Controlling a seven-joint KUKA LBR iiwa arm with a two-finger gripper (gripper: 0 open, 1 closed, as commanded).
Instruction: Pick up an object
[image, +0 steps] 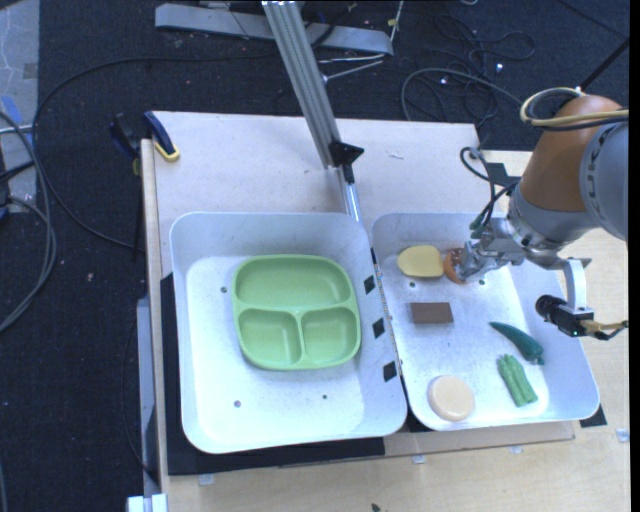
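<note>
While the arm leans in from the right, its gripper sits low over the back of the right bin, right at a small orange-red item that lies just beside the yellow piece. Whether the tool is apart or together I cannot tell from up here; the wrist hides the working end, and nothing shows clearly caught in it. So no pick to call yet. Candidates are all in that right bin: the orange-red item and yellow piece at the back, a brown block near the middle, a round cream disc at the front, a green pod beside it and a darker green pepper just behind that. Over in the left bin lies a green divided tray, well apart from the action. Now, the risks: that orange-red item is small and touching or nearly touching the yellow piece, so a close could nip both, or shove one aside and come up with neither. It also looks rounded, so it may squirt out if caught off-centre. And the gripper is working near the bin's back wall, where a slightly wide approach could clip the rim instead of the target.
</note>
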